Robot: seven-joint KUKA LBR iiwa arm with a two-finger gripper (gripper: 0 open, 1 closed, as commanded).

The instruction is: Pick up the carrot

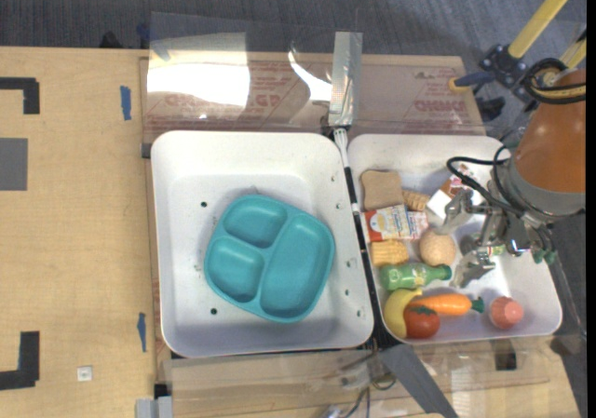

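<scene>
The carrot (447, 303), orange with a green top pointing right, lies flat near the front of the right bin (545, 309). A red tomato (421, 321) touches its left end. My gripper (467, 239) hangs over the middle of that bin, behind and slightly right of the carrot and apart from it. Its two metal fingers (454, 209) stand spread and open with nothing between them. The orange band of the arm (551, 151) shows above it at the right.
Around the carrot lie a banana (397, 307), a green bottle (414, 275), a beige ball (438, 247), corn (389, 251), a juice carton (400, 221), bread (382, 189) and a pink ball (506, 312). The left bin (177, 174) holds a teal divided plate (270, 258).
</scene>
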